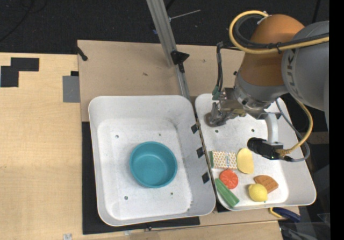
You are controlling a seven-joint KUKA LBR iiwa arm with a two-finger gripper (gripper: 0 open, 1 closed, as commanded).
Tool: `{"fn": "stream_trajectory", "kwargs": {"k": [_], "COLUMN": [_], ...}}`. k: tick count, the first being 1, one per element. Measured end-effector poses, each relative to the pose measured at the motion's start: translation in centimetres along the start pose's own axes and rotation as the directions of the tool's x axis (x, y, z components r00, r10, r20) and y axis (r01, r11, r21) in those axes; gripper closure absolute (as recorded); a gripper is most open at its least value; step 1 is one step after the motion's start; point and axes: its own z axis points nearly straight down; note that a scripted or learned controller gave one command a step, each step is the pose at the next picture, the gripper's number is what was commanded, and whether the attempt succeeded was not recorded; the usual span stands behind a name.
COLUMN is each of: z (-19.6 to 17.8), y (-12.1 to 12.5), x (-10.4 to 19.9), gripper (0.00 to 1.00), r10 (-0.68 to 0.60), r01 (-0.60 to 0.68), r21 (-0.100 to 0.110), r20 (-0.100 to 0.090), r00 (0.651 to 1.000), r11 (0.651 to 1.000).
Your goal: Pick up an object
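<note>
end effector [216, 117]: low in right bin's [301, 190] far-left corner, seemingly holding nothing | grip width: cannot tell | toy food [245, 160]: well nearward of it

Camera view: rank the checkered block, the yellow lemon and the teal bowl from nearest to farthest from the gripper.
Measured from the gripper:
1. Checkered block, just below it in the right bin.
2. Yellow lemon, at that bin's front edge.
3. Teal bowl, across in the left bin.
</note>
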Motion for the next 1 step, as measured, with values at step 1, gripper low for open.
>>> {"fn": "stream_trajectory", "kwargs": {"k": [1], "z": [-0.08], "y": [-1.28], "x": [5.6], "gripper": [1.0], "r10": [-0.001], "r01": [0.001], "r21": [-0.001], "r20": [0.0], "r00": [1.0], "r11": [1.0]}}
